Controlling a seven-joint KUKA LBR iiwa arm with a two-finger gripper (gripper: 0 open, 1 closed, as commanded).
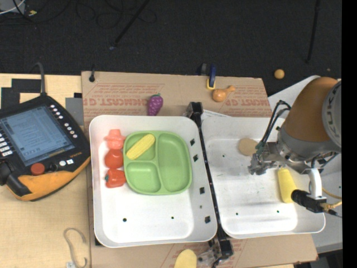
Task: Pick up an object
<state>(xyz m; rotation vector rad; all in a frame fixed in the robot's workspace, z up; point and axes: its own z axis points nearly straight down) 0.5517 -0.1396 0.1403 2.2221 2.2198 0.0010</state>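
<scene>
gripper (257, 166) sits low in the right bin (234, 219), tan round piece (247, 146) just up-left of it, yellow piece (285, 184) down-right, lying lengthwise (can't tell the claw's state)

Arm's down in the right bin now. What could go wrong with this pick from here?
1. The gripper sits on bare bin floor between the tan disc and the yellow piece; it may close on nothing.
2. The disc looks flat, so the grip could slip off it.
3. The yellow piece lies close under the arm's wrist, so a sideways move might knock it toward the right bin's wall.
</scene>
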